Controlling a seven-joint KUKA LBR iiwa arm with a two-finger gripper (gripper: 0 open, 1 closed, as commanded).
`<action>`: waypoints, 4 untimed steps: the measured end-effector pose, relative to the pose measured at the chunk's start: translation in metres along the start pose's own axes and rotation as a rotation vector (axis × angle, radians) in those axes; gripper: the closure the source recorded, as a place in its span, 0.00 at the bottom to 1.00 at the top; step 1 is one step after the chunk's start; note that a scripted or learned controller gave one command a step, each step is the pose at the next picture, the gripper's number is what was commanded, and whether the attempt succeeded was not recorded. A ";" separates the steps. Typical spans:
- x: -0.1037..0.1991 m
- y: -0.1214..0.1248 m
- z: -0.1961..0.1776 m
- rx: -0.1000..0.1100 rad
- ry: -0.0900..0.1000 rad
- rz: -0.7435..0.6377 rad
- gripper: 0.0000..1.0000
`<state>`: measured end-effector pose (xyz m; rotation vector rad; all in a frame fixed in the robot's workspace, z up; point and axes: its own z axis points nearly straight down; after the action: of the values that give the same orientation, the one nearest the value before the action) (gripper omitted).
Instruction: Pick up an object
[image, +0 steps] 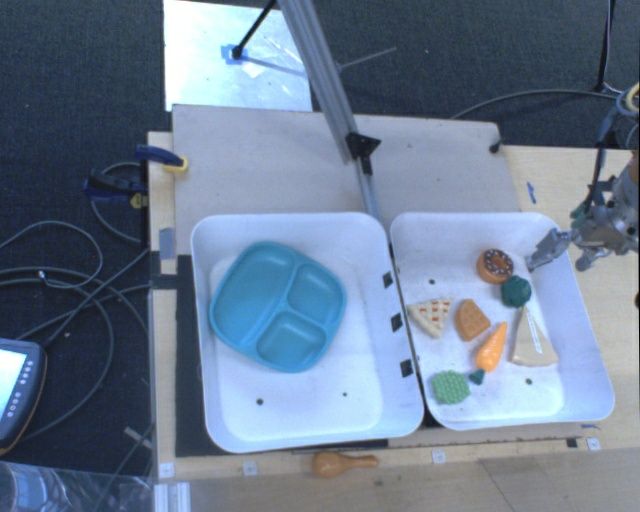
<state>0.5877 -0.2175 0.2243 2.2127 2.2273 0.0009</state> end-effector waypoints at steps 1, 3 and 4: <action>0.000 0.000 0.000 0.000 0.000 -0.001 0.00; 0.008 -0.006 0.086 0.004 0.002 0.004 0.00; 0.009 -0.006 0.136 0.004 0.002 0.005 0.00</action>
<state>0.5822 -0.2089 0.0881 2.2217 2.2241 -0.0017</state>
